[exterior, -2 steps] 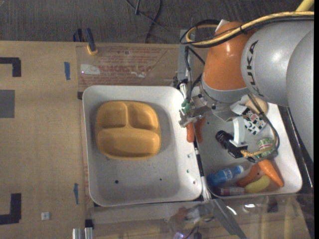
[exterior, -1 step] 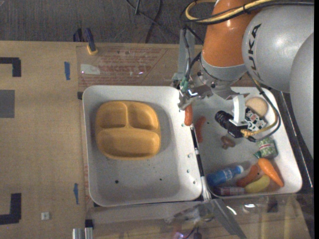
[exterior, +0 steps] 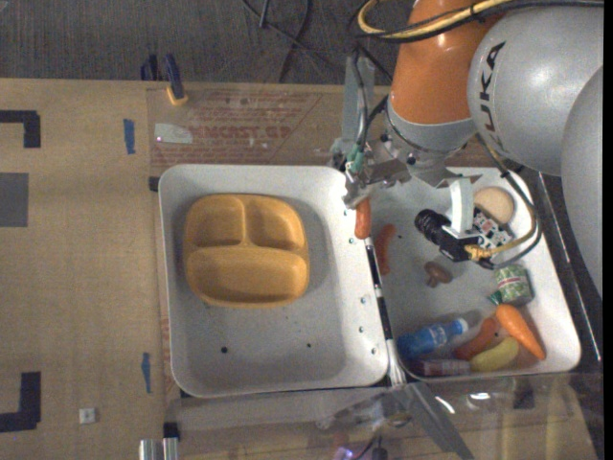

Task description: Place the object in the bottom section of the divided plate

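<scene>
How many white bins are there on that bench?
2, side by side: the left bin holds the yellow divided plate; the right bin holds small objects.

Arm (exterior: 536, 75) cut off by top and right edges. End effector (exterior: 369, 175) fingers indistinct. Right bin (exterior: 565, 333) far corner hidden under arm. Desk (exterior: 67, 286) cut at left, bottom edges.

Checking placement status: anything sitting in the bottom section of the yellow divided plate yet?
No. The divided plate in the left bin has all three sections bare, and the gripper is over the seam between the bins.
</scene>
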`<action>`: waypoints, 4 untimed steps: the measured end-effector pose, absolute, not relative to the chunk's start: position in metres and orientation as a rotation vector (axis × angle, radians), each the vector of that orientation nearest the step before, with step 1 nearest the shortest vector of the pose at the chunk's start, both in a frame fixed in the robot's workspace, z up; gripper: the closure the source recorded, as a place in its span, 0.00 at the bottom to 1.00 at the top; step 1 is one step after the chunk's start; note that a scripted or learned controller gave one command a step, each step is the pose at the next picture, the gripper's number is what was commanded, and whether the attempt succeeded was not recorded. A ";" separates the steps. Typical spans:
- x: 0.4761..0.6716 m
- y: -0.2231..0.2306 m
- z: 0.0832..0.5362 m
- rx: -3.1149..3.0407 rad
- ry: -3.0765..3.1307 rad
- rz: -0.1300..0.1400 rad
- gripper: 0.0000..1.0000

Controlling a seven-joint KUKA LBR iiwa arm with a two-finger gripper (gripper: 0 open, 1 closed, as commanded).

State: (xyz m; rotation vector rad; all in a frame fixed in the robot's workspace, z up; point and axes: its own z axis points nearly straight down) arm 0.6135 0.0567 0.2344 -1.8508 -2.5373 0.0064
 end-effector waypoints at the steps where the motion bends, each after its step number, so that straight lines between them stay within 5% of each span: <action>1: 0.654 0.027 0.286 -1.691 -2.650 0.002 1.00; 2: 0.615 0.050 0.181 -1.804 -2.568 0.005 1.00; 3: 0.585 0.090 0.181 -1.820 -2.556 0.006 1.00; 4: 0.585 0.090 0.181 -1.821 -2.556 0.005 0.00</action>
